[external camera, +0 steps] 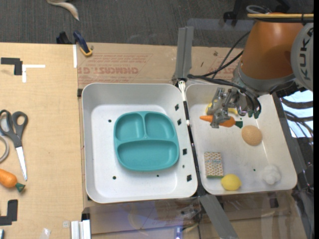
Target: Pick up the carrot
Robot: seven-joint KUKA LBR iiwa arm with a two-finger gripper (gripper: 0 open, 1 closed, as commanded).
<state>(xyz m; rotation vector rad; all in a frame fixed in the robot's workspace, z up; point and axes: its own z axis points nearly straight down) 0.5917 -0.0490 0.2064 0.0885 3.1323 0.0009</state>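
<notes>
Camera view, hand: the hand (218, 114) hangs under the grey arm (271, 49) with its orange band, over the far half of the right bin (286, 148), close to the wall shared with the left bin; its fingers are clamped on the carrot.
Carrot: the carrot (219, 120) lies crosswise between the fingers, an orange stub sticking out toward the left bin and the thicker end toward the egg; whether it touches the bin floor cannot be told.
Egg: a tan egg (251, 135) sits just beside the hand, on the side of the bin's right wall, apart from the carrot.
Sponge block: a small patterned block (214, 164) lies nearer the bin's front edge, close to the shared wall.
Lemon: a yellow lemon (231, 182) rests at the front edge of the right bin, just beside the block.
White ball: a pale fuzzy ball (271, 175) sits in the front right corner of the right bin.
Left bin: the left bin (94, 148) carries a teal divided plate (146, 140) near its middle.
Worktop: on the wooden worktop (40, 133) well left of the bins lie scissors (15, 138) and, toward the front left edge, a second carrot (8, 179).
</notes>
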